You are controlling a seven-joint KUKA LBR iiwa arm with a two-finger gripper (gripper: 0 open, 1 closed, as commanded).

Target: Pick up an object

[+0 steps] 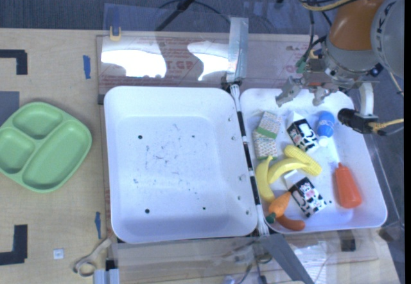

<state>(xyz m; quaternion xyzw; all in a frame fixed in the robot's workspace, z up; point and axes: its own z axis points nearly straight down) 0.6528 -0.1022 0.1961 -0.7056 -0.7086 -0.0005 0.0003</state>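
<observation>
i see the arm (369, 6) reaching in from the right, its orange band above the wrist sitting over the far right corner of the right bin (376, 177). the gripper (306, 92) hangs over the back edge of that bin, and its fingers (287, 93) look spread apart with nothing between them. it is above the objects, not touching any that i can make out.

the things to pick are all in the right bin. a blue ball (325, 125) lies near the back, just beside a small black-and-white carton (303, 135). left of those, a green-and-tan packet (269, 124) sits against a second, similar packet (264, 146) below it, close to the divider between the bins. a banana (292, 167) curves across the middle of the bin, with a yellow piece (261, 178) along the left wall next to it. a second black-and-white carton (307, 197) lies toward the front, touching a carrot (280, 204). a red sausage-like item (290, 223) rests at the front edge. an orange bottle (347, 186) lies on the right side, apart from the rest.

the left bin (122, 109) shows faint scuff marks. a green divided plate (42, 146) sits on the bench (45, 58) well to the left.
</observation>
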